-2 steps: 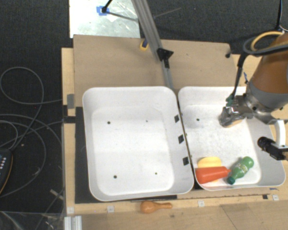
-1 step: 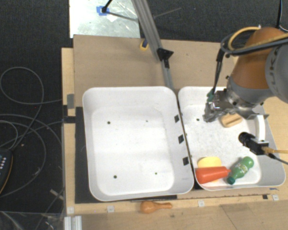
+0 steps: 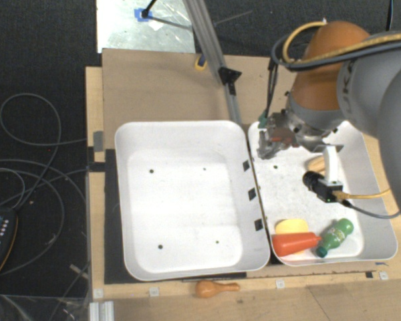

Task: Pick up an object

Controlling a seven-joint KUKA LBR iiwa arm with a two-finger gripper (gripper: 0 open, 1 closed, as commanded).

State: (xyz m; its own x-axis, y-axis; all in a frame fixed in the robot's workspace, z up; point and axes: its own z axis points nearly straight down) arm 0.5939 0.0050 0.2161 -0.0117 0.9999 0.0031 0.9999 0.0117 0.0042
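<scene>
Reaching in from the right, the gripper [image 3: 273, 139] hangs over the far left corner of the right bin [image 3: 381, 243], close to the wall it shares with the left bin [image 3: 130, 199]. Whether it is open or closed cannot be told from this angle, and nothing can be seen held in it. The grey arm [image 3: 381, 92] with its orange band [image 3: 327, 65] covers much of the right bin's far side.

At the near end of the right bin lie three objects close together: a yellow piece [image 3: 291, 227], an orange carrot-shaped toy [image 3: 295, 243] just in front of it and touching it, and a green bottle [image 3: 334, 237] lying tilted at the carrot's right end. All three sit well apart from the gripper.

On the bench [image 3: 160, 85], just outside the near rim of the left bin, lies a small tan pear-shaped object [image 3: 216, 287].
</scene>
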